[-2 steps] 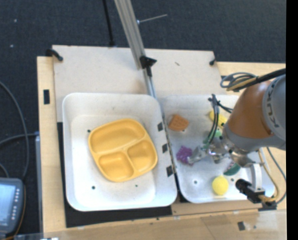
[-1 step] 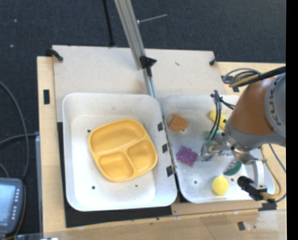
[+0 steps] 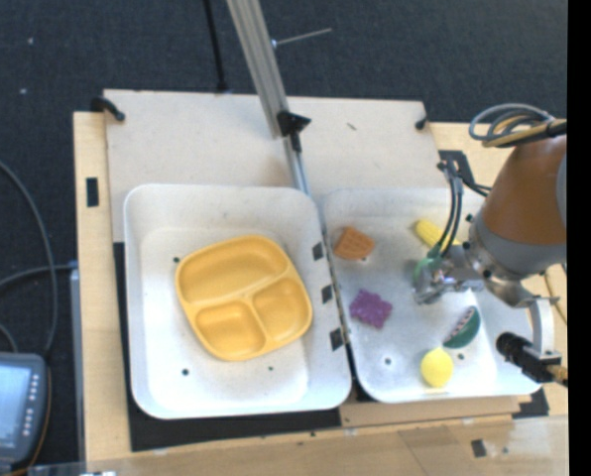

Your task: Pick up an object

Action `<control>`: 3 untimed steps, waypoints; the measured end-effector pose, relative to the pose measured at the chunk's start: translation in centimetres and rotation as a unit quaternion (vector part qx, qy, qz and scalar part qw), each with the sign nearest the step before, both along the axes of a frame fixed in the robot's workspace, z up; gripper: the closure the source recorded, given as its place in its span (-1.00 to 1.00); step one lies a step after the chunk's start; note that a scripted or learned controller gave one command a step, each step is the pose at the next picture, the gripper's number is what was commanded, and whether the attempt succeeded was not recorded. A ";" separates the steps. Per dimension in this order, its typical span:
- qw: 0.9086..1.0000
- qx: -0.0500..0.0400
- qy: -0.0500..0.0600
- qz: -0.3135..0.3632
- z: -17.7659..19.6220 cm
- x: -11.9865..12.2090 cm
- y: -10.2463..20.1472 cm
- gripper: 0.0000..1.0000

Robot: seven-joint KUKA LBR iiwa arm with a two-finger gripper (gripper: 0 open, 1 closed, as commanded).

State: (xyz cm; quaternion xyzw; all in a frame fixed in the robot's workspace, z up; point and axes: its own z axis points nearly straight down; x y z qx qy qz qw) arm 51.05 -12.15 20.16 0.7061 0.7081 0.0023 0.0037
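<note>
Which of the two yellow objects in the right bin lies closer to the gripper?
The elongated yellow piece near the bin's far edge, just above the gripper; the round yellow ball lies farther off, near the front edge.

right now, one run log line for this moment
gripper: low in right bin, nothing seen held | nearest: purple piece, watermelon slice | left bin: yellow tray
</note>
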 end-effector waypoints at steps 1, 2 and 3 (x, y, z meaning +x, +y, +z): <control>1.000 0.000 0.000 0.001 5.8 0.8 0.7 1.00; 1.000 0.000 0.002 0.001 7.8 1.0 0.6 1.00; 1.000 0.001 0.003 0.002 8.0 3.4 6.0 1.00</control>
